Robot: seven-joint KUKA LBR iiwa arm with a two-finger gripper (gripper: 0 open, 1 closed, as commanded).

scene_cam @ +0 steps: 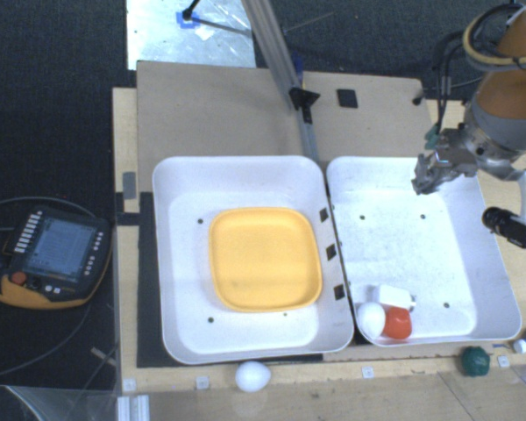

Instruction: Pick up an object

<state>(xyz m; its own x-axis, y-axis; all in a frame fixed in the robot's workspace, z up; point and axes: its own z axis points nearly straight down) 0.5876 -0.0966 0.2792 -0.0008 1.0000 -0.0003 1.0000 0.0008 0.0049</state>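
Note:
My gripper (427,179) hangs over the far right part of the right bin (421,253), pointing down and left. Nothing shows between its tips. In the near left corner of that bin lie a white block (393,296), a white ball (371,317) and a red-orange rounded object (397,323), close together. A yellow square plate (266,258) lies flat in the middle of the left bin (180,235). The gripper is well away from all of these objects.
A white egg-shaped object (252,376) rests on the bench just in front of the left bin. A dark green ball (474,360) lies outside the right bin's near right corner. A teach pendant (48,263) sits on the floor at left. A grey pole (276,46) slants across the back.

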